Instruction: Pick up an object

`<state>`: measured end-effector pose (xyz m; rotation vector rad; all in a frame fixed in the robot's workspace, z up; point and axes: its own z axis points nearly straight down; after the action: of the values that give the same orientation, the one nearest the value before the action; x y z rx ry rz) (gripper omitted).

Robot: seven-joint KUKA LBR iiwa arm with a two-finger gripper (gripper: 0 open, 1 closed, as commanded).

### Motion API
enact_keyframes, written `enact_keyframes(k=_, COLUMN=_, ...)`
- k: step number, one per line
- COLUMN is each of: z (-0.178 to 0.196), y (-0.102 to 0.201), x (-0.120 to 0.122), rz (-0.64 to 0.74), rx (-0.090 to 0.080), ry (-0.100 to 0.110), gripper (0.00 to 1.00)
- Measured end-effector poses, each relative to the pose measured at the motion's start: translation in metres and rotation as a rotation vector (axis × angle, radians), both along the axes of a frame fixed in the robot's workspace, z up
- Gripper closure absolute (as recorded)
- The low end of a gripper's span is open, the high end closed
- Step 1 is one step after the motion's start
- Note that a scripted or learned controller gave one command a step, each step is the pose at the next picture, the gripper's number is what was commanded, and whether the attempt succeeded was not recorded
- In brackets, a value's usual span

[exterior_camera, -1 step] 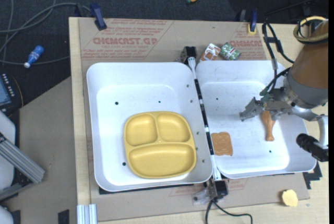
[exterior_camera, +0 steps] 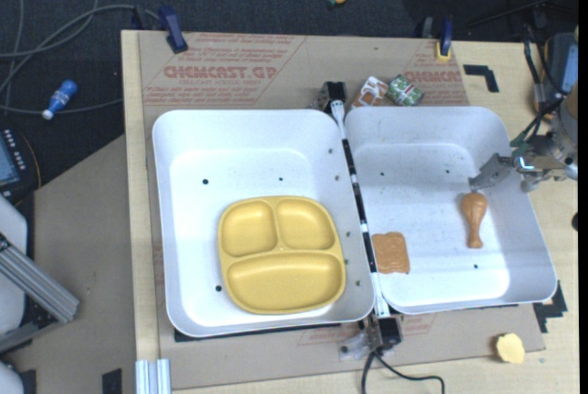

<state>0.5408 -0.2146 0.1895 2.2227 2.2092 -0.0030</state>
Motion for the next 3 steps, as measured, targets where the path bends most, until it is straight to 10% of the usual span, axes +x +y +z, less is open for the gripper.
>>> enact_keyframes(k=1, z=-0.111, y=0.011, x=0.011, rz=0.007, rx=0.009, ry=0.009, gripper=0.00)
enact_keyframes(k=2, z=-0.094, y=0.010, x=0.013, rz=0.005, rx=0.005, ry=0.001, gripper=1.00)
enact_keyframes(k=3, z=-0.105, y=0.058, x=0.055, rz=0.012, rx=0.006, ry=0.001, gripper=1.00)
